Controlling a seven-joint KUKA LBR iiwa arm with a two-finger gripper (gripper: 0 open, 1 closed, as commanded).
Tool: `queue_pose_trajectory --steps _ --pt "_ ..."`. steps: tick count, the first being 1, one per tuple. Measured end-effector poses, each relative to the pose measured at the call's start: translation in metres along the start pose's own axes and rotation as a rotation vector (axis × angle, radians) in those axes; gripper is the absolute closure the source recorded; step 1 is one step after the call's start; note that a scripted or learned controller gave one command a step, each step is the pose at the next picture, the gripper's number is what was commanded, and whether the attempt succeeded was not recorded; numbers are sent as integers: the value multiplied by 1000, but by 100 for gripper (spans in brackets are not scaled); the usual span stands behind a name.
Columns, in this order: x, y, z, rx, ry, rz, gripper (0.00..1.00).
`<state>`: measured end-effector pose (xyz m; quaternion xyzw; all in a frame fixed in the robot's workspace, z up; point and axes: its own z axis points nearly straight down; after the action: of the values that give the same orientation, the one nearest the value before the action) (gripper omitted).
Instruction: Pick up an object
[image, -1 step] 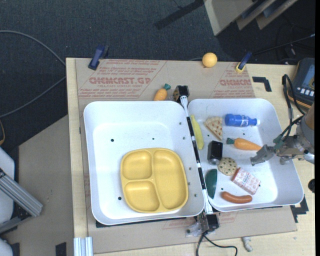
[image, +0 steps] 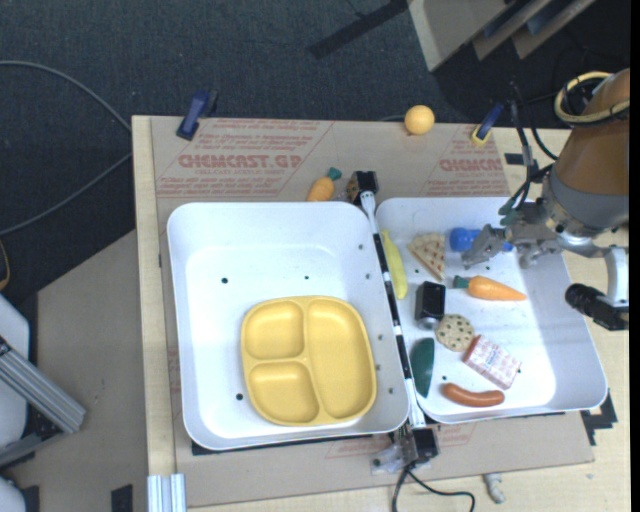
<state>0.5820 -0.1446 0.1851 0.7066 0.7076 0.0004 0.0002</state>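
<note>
My gripper hangs open over the back of the right bin, with nothing between its fingers. A carrot lies just in front of it and a blue object just to its left. The same bin holds a pizza slice, a yellow banana, a black box, a cookie, a pink wafer packet, a green cucumber and a red sausage.
The left bin holds a yellow divided plate. Behind the bins on the bench lie an orange ball, a small orange toy and two blue clamps. The arm's body stands over the right bin's far right corner.
</note>
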Motion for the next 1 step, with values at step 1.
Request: queue_pose_trajectory --steps 1 --pt "42 46 101 2 0 1 0"
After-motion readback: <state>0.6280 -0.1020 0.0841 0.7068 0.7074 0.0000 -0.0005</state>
